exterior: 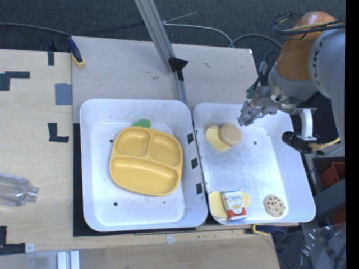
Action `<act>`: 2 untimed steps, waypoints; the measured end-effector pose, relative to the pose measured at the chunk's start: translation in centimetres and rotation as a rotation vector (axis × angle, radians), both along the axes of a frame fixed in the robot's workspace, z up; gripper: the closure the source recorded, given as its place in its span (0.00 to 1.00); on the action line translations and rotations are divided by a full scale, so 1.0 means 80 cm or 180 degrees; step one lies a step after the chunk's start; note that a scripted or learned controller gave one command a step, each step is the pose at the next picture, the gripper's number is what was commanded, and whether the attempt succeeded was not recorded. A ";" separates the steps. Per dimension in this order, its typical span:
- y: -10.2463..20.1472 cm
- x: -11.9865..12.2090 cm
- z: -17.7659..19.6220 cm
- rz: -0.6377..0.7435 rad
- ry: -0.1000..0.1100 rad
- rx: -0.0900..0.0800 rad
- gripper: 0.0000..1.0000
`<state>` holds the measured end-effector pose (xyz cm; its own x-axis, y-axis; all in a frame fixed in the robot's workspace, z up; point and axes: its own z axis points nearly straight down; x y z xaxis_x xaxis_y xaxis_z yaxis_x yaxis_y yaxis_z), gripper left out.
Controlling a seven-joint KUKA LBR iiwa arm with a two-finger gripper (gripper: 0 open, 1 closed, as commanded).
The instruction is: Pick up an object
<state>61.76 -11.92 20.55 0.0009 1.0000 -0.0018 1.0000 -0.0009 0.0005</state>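
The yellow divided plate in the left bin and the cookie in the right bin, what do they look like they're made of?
The yellow divided plate looks like molded plastic: one even color, rounded compartment ridges and a soft sheen. The cookie is tan with dark specks and a matte face; it may be a plastic or rubber toy rather than real food, but the view is too coarse to tell.

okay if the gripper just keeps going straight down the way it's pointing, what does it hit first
Most likely the tan round piece, which sits against a yellow piece in the right bin. The gripper points down and left toward it from just beside. Depth is hard to judge, so it could meet the bin floor first.
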 end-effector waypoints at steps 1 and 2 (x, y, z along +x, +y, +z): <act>0.054 -0.025 -0.023 0.0013 0.0015 0.0007 1.00; 0.072 -0.007 -0.022 0.0013 0.0004 0.0008 1.00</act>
<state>61.22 -6.18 18.81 -0.0031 1.0000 0.0007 1.0000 0.0031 -0.0007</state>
